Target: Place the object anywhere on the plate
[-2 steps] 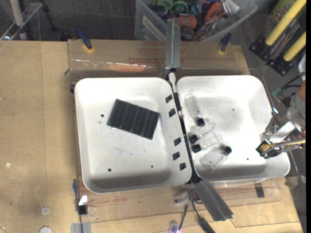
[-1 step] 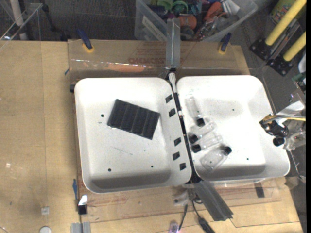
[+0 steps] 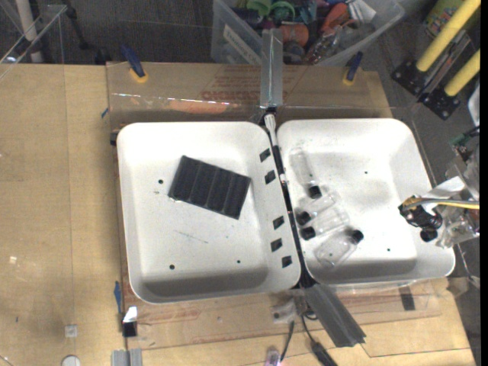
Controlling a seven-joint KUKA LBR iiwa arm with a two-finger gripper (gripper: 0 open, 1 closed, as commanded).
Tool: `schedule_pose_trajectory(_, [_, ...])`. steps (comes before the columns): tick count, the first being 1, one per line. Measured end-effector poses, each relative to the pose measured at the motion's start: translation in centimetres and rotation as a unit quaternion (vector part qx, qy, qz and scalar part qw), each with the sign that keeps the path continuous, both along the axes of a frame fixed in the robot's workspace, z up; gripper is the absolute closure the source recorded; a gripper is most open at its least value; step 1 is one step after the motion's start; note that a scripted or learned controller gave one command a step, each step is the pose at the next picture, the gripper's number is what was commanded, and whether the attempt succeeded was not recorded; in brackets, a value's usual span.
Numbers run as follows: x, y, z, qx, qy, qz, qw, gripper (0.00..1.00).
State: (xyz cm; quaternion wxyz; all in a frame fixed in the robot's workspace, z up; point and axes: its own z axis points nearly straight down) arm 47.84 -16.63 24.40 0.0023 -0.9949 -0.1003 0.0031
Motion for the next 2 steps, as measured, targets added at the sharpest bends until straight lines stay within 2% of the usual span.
schedule_pose_trajectory(1, [0.1, 0.0, 1.7, -0.0018, -0.002, 0.003, 1.0, 1.0])
schedule_pose_trajectory(2, [0.1, 0.8, 5.0, -0.0019, -0.002, 0.002, 1.0, 1.0])
